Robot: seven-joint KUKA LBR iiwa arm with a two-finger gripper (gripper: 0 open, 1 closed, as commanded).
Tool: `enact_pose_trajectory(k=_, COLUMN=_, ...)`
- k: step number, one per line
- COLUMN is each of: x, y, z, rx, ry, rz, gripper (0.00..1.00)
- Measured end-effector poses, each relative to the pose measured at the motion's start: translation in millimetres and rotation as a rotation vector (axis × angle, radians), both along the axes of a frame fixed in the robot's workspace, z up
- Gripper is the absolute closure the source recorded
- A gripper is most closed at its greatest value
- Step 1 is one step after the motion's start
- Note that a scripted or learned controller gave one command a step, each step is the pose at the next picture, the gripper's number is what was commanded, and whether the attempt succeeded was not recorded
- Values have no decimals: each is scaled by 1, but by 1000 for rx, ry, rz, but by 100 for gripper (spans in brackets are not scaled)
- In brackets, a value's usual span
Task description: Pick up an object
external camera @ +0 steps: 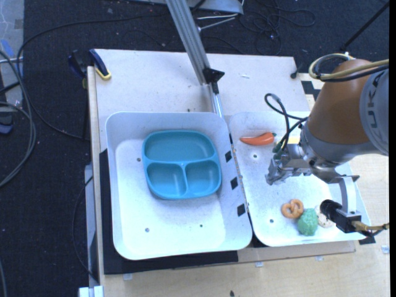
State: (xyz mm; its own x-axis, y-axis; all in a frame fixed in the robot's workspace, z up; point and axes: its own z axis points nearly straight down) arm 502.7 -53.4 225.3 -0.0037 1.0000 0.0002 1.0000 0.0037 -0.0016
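In the right bin (pixel 263 228) lie an orange carrot (pixel 257 139) near the far wall, a small brown pretzel (pixel 292 208) near the front, and a green lumpy toy (pixel 307 223) just right of the pretzel. My gripper (pixel 276 173) hangs over the middle of this bin, between the carrot and the pretzel, a little above the floor. Nothing shows between its fingers. The arm covers the bin's right part.
The left bin (pixel 124 228) holds a blue three-compartment plate (pixel 182 164). A slanted metal pole (pixel 189 33) rises from the bins' far junction. A blue and yellow clamp (pixel 98 65) sits at the bench's far left corner.
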Motion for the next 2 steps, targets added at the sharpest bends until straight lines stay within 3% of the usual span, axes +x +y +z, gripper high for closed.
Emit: enact_pose_trajectory(k=2, x=1, y=110, z=2, rx=-1, ry=-1, rz=1, gripper=100)
